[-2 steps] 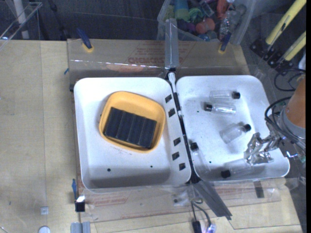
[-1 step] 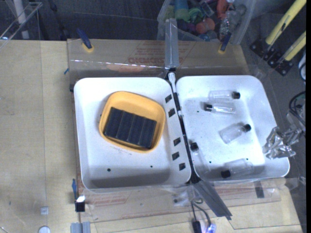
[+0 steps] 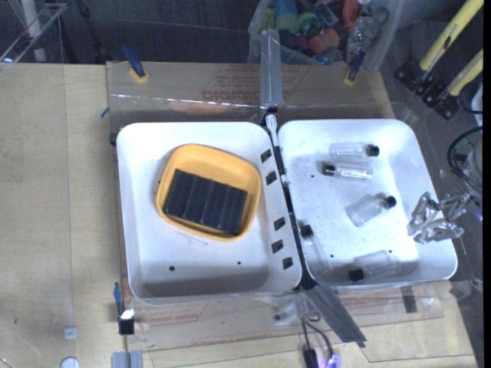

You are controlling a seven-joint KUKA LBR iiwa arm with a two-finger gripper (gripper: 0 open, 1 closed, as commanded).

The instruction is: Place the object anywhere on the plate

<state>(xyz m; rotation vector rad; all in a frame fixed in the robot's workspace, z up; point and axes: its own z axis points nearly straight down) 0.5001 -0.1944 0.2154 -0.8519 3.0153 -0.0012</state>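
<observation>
Black slab (image 3: 207,202) on yellow plate (image 3: 173,171) — gripper (image 3: 431,219) apart

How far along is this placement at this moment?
Done: a dark ridged block already lies on the yellow plate in the left bin. In hand: nothing I can confirm; the gripper sits at the right bin's edge. Left: several clear vials remain there.

Faint reddish print on cardboard (image 3: 230,83) behind bins; illegible
</observation>
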